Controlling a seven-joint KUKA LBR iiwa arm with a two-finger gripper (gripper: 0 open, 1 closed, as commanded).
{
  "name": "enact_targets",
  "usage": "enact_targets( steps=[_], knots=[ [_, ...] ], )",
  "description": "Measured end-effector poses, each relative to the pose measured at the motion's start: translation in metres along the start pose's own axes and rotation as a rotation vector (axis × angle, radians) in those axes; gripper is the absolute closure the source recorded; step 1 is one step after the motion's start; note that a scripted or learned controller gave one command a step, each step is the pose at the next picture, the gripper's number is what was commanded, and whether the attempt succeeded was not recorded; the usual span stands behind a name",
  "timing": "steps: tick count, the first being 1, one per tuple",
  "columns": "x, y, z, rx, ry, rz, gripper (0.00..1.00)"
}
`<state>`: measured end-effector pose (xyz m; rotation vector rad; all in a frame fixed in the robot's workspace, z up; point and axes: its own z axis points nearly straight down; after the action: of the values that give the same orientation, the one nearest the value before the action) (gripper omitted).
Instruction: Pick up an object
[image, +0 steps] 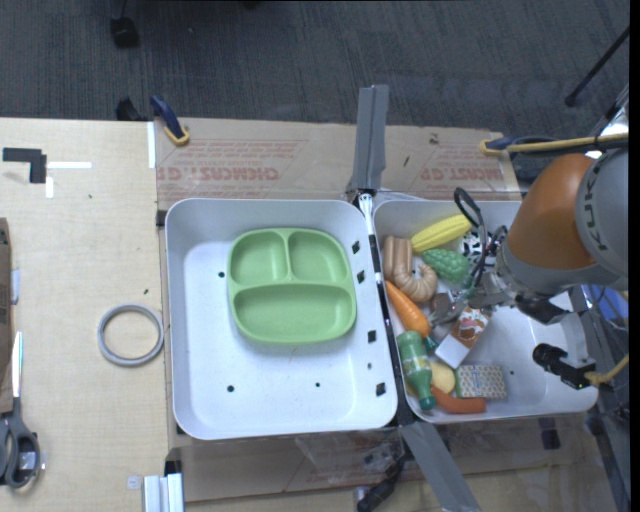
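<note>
Two white bins sit side by side on the counter. The left bin holds one green divided plate. The right bin holds a heap of toy food: one corn cob, one carrot, one green bottle. My gripper hangs over that heap; I cannot tell how it stands. Cardboard behind reads mirrored, illegibly. One tape ring lies left.

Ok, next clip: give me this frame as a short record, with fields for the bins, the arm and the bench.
left bin: holds a green divided plate
right bin: toy food piled at its left side, including corn, a carrot and a green bottle
arm: gripper low over the pile in the right bin
grasp: cannot tell
bench: tape ring left of the bins, scissors at the left edge
</note>
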<state>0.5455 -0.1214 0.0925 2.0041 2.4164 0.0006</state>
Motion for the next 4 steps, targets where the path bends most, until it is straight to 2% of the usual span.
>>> enact_targets(
  steps=[1, 2, 3, 4],
  knots=[
    [0.000, 0.052, 0.001, 0.003, 0.001, 0.014, 0.00],
    [0.021, -0.007, 0.000, 0.002, 0.001, -0.018, 0.00],
    [0.010, 0.057, 0.001, 0.003, 0.000, 0.010, 0.00],
    [0.005, 0.013, 0.000, -0.001, 0.000, -0.464, 0.00]
  ],
)
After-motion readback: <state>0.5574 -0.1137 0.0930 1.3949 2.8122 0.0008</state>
